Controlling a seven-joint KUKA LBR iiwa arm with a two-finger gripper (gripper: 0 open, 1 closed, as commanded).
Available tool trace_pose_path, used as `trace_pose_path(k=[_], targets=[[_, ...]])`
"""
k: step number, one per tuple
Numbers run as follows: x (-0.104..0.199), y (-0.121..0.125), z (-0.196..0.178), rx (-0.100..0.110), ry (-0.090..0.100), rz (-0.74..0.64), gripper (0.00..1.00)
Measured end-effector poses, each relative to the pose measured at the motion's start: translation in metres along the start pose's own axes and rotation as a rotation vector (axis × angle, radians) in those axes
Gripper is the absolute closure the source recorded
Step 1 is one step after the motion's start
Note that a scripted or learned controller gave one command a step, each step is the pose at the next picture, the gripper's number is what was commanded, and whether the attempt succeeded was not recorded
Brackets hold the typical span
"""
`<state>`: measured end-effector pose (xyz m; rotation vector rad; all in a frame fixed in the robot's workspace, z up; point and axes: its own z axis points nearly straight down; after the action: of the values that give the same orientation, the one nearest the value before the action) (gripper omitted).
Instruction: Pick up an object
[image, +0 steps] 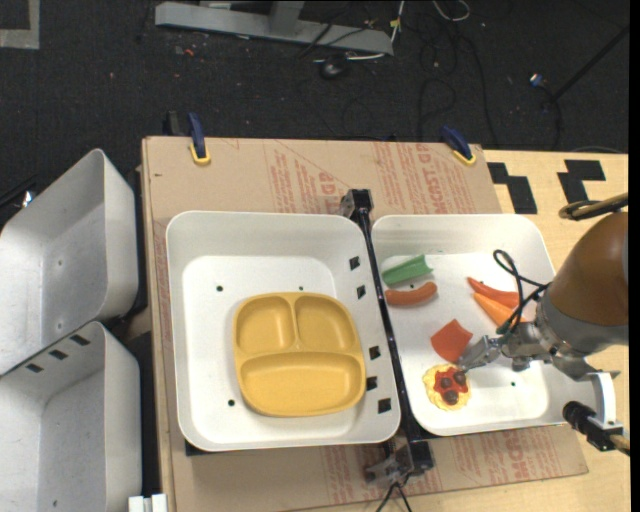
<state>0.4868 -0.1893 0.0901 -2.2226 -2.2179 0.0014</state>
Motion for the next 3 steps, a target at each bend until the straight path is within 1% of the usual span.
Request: trace_pose_path(k=[1,2,3], targets=[[0.000,0.001,-0.012,-0.003,-0.001,0.001,1.00],[-0.009,0.001,-0.059,-0.006,-0.003,0.000,1.00],[-0.010,0.001,-0.101,-0.006,-0.003,-0.004,1.00]])
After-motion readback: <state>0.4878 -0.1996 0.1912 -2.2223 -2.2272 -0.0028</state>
